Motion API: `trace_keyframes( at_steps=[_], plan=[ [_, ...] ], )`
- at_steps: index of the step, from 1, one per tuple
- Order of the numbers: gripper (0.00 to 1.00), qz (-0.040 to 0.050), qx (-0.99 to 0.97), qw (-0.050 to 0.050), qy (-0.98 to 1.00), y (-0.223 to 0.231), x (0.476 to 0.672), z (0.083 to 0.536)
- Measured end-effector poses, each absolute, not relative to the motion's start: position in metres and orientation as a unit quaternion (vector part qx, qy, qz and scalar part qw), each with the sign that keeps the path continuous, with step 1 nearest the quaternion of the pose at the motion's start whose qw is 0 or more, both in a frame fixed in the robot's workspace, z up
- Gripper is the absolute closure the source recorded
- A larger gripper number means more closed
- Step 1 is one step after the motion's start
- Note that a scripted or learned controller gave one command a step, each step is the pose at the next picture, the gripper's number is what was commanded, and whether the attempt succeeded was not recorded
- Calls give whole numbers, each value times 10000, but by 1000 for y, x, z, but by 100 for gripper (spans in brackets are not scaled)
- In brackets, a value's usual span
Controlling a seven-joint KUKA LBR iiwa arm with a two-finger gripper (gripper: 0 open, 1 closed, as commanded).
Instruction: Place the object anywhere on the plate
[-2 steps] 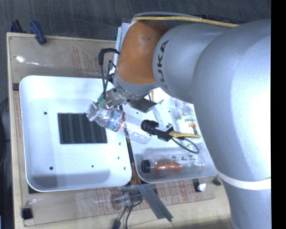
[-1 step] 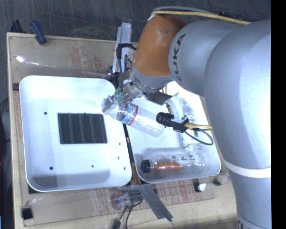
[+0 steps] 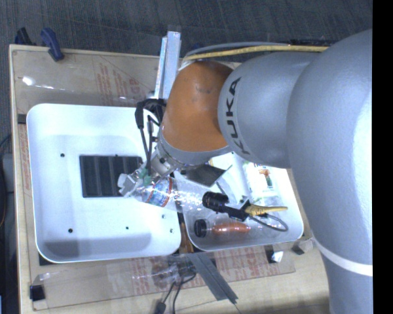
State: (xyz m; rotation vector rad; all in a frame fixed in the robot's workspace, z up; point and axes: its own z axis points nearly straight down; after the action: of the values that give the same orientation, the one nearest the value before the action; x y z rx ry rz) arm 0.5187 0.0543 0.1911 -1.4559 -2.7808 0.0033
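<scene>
My pincer (image 3: 139, 177) hangs low at the seam between the two bins, and my own wrist hides its tips, so I cannot tell whether it is spread, pressed together or pinching anything.

Right against it, on the side toward my arm, is the task's thing: a crumpled clear bottle (image 3: 156, 193) with a blue and red label. It lies tilted across the inner rim of the left bin (image 3: 65, 241). It touches or nearly touches my pincer, but I cannot say that I hold it. I judge it sits there because it is partway across from one bin to the other, not yet set down.

Just beyond my pincer, on the side away from my arm, is the dark ribbed plate (image 3: 105, 175), flat on the left bin's floor with its near edge almost under me. A short move outward should put the bottle over it.

Behind my pincer, under my arm, a copper-coloured tube (image 3: 230, 229) lies in the right bin (image 3: 288, 231), well clear of the job.

Farthest off, a blue clamp (image 3: 51, 43) grips the tabletop (image 3: 85, 77) at its corner.
</scene>
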Motion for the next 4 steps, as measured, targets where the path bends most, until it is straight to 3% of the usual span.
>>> trace_keyframes(
  at_steps=[1, 2, 3, 4],
  plan=[
    [100, 2, -4332, -1, -9013, 72, 579, 228],
    [0, 3, -4332, -1, -9013, 71, 580, 228],
    [0, 15, -3795, 19, -9252, 111, 590, 172],
    [0, 5, -3087, 2, -9512, 98, 619, 128]
  ],
)
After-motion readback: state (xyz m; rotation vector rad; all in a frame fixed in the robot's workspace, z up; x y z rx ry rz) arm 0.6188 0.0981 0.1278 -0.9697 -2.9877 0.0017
